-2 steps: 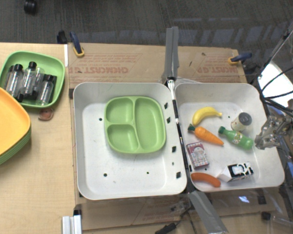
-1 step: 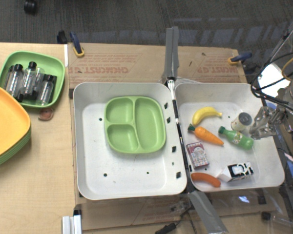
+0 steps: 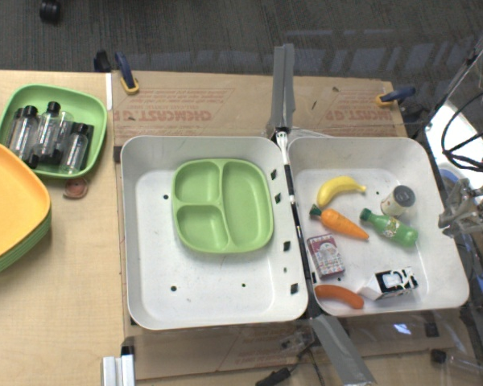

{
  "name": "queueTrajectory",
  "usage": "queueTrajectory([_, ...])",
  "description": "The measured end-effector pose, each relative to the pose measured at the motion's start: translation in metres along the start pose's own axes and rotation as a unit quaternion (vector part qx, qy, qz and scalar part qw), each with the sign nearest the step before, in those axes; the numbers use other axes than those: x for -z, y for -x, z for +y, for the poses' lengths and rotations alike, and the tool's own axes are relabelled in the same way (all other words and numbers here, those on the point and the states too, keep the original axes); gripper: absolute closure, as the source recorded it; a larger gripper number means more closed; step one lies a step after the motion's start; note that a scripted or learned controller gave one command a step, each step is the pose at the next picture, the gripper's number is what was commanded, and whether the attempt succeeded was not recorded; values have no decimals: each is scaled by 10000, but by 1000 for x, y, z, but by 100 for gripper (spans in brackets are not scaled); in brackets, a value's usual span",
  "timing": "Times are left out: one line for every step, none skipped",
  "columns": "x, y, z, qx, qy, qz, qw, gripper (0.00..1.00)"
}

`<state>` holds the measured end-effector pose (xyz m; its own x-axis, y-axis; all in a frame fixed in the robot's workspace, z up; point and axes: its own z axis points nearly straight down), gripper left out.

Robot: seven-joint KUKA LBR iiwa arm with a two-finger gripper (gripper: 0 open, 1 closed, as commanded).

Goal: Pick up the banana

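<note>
Right of centre in the frame, the banana (image 3: 340, 189) lies in the right bin (image 3: 435, 175), just above the toy carrot (image 3: 340, 223). Gripper state cannot be determined.

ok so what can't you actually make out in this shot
- Gripper: at the camera view's right edge, lost among cables; its state is unreadable.
- Small black-and-white carton in the right bin: print too small to read.
- Pink packet: label blurred.
- Vials in the green tray at upper left: contents too small to tell.
- Orange plates: cut off by the left edge.
- Banana: fully visible, untouched.
</note>
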<state>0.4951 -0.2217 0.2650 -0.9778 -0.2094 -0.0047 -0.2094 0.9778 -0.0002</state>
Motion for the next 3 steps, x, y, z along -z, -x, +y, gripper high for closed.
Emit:
queueTrajectory([-50, 38, 70, 1100, 13, 12, 9939, 100])
queueTrajectory([-53, 16, 7, 1472, 4, 3, 9891, 100])
queueTrajectory([-71, 61, -13, 2311, 6, -5, 9729, 100])
